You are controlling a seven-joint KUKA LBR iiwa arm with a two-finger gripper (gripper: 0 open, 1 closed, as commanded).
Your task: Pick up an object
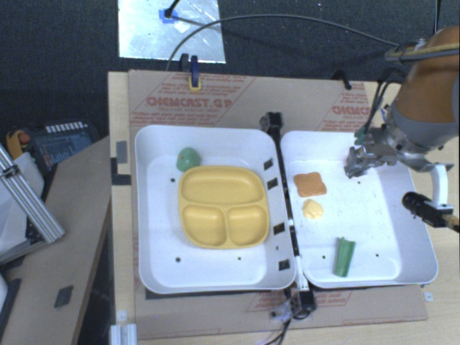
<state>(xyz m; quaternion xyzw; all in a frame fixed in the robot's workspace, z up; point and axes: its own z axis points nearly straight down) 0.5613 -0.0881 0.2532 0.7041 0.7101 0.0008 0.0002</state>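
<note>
Brown cardboard covers the bench under two white bins, left bin (147,192) and right bin (402,243); my arm (431,99) is cut off at the frame's right edge. My gripper (356,161) hangs over the right bin's far part, too small and dark for me to judge its grip. I count one yellow divided tray (223,205) and one green lump (188,158) on the left, one orange piece (310,184), one pale yellow piece (313,208) and one green stick (343,256) on the right.
</note>
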